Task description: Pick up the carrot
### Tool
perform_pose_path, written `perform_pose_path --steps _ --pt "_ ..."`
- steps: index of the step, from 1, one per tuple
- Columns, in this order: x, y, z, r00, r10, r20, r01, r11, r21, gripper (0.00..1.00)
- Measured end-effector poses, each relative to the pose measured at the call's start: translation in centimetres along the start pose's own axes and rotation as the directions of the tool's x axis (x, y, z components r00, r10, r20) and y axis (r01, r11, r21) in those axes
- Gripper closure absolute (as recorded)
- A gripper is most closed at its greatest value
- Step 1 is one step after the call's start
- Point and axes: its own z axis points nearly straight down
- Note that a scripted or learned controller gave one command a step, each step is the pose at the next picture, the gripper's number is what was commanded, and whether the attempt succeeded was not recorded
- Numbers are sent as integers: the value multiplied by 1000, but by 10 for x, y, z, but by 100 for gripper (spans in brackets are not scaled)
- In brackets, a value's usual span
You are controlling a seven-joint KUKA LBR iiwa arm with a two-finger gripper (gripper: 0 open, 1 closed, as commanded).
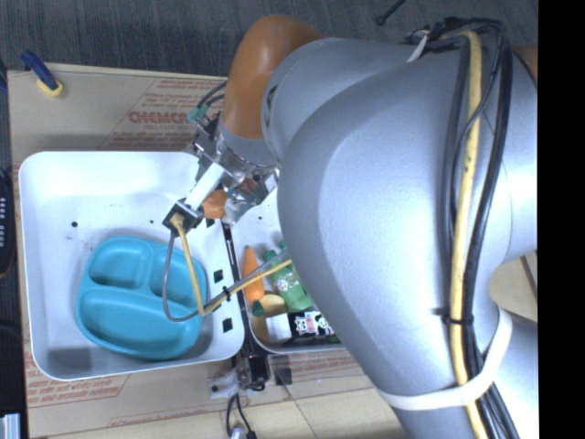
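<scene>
My gripper (216,197) sits over the inner edge of the left bin (37,245), near its far side. An orange thing shows at the tips; I can't tell if I'm clamped on anything. The carrot (250,265), I judge, lies at the right bin's (265,337) left edge, among packets. Likely light, stiff, smooth: grip mid-body, across its width. Blue tray (128,305) stays left.

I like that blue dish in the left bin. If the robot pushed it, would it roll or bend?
Probably neither. The blue dish looks like moulded plastic with hollow sections, so it is likely stiff and light. It lies flat in the left bin, so it should slide, not roll. Its glossy surface may be slippery.
</scene>
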Motion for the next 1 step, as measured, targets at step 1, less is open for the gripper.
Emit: perform_pose_path --steps 1 --pt "-72 -88 2 988 -154 3 154 988 -2 100"
